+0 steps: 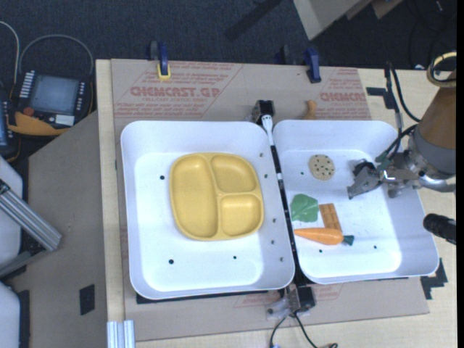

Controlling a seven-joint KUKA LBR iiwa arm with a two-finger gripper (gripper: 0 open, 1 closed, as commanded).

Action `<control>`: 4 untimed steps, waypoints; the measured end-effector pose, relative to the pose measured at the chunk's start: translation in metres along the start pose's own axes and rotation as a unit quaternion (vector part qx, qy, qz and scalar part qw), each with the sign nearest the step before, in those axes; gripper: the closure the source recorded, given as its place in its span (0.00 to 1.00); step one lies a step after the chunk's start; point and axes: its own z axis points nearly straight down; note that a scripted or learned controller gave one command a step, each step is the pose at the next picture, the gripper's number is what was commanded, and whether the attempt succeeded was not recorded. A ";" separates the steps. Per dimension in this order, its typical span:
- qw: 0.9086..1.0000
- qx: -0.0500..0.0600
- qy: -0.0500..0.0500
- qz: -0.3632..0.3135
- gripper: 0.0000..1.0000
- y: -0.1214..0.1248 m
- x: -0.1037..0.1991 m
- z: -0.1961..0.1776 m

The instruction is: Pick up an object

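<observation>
My end effector [365, 178] hung over the right bin [413, 259], right of centre in the frame, carrying nothing; how far it was open I could not tell. The nearest pickable things lay to its left: a round speckled cookie [321, 167] above, and lower down a green leaf [304, 208], a brown block [330, 214] and an orange carrot [320, 235] crowded together. I judged the carrot light, stiff and smooth, likely slippery; best taken across its thicker middle. The yellow divided plate [216, 195] sat in the left bin [145, 267].
</observation>
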 end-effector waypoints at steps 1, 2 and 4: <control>1.000 0.001 0.001 0.000 0.00 -0.009 0.004 0.060; 1.000 -0.003 0.001 0.000 0.00 -0.007 0.005 0.104; 1.000 -0.006 -0.002 0.000 1.00 -0.013 0.002 0.036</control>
